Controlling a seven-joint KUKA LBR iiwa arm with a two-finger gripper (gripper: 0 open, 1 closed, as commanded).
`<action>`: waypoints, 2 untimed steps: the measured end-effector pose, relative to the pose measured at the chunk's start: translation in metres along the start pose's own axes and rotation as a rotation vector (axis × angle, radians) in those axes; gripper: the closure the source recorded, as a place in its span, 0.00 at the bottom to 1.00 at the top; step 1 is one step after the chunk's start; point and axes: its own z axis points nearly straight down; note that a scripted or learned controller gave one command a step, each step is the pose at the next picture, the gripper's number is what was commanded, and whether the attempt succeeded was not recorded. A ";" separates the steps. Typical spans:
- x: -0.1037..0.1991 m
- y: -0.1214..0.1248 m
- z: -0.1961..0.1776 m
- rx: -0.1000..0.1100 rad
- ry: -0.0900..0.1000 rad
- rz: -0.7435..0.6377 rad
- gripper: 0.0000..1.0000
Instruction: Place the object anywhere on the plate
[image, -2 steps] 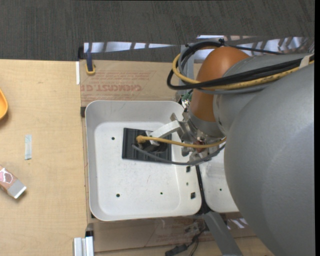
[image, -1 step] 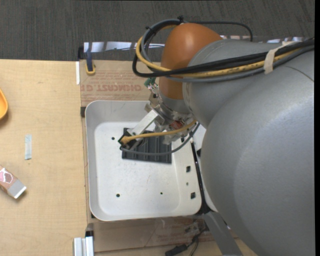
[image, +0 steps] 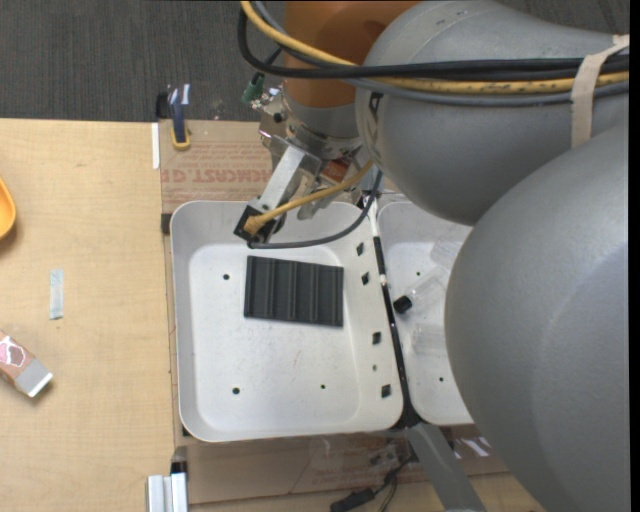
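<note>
A dark grey ribbed rectangular plate (image: 294, 291) lies flat in the upper middle of the left white bin (image: 205, 400), with nothing on it. My gripper (image: 322, 186) hangs over that bin's far rim, just above and behind the plate, under the orange band of the wrist. The arm's grey body hides what is between the fingers. A small black piece (image: 402, 303) sits just inside the right bin (image: 435, 395), near the divider; what it is cannot be made out.
The arm's large grey links cover most of the right bin. Left of the bins, the tan bench (image: 80, 200) carries a small grey strip (image: 56, 294), a pink and white packet (image: 22, 366) and an orange thing (image: 5, 212) at the edge. A blue clamp (image: 178, 108) stands behind.
</note>
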 end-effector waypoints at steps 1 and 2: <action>0.007 -0.001 0.074 0.002 -0.001 -0.544 1.00; 0.008 -0.001 0.074 0.002 -0.001 -0.544 0.00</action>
